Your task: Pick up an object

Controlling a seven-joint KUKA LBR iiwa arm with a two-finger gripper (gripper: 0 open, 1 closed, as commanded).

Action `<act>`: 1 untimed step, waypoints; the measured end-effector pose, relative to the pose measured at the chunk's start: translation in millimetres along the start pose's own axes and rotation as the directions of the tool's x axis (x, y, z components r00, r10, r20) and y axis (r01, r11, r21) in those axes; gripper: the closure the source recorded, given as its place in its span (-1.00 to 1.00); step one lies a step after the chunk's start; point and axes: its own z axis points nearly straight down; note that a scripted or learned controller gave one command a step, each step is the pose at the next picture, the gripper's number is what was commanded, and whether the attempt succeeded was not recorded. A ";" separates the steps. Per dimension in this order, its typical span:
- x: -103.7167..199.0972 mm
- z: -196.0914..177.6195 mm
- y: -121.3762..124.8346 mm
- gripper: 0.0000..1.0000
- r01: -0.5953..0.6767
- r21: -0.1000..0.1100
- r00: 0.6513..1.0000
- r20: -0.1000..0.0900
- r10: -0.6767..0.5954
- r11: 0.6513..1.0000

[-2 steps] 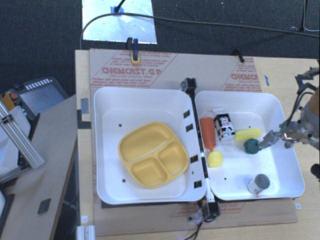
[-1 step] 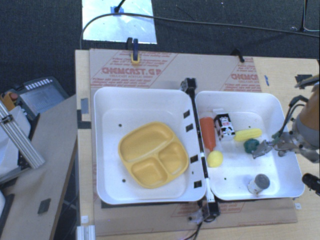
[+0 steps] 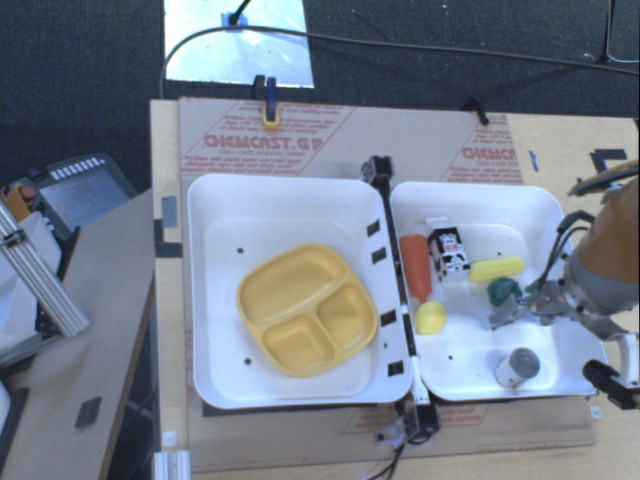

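The right bin (image 3: 560, 208) holds several small objects. An orange carrot-shaped piece (image 3: 415, 265) lies along its left wall, with a small black, white and red carton (image 3: 449, 251) beside it. A long yellow piece (image 3: 496, 268) lies right of the carton, and a dark green lump (image 3: 503, 290) sits just below it. A yellow ball (image 3: 430, 317) rests near the left wall, and a grey cup (image 3: 518, 366) stands near the front. My gripper (image 3: 508, 311) reaches in from the right, low in the bin, just below the green lump and touching or nearly touching it.
The left bin (image 3: 215, 208) holds a yellow compartment tray (image 3: 305, 308). A black divider strip (image 3: 392, 268) runs between the bins. The arm's grey and orange body (image 3: 605, 258) hangs over the right bin's right side. A grey console (image 3: 75, 198) stands off the bench to the left.
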 end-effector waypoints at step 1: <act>-0.7 -13.0 1.1 1.00 0.001 -0.004 1.000 0.002 -0.001 1.000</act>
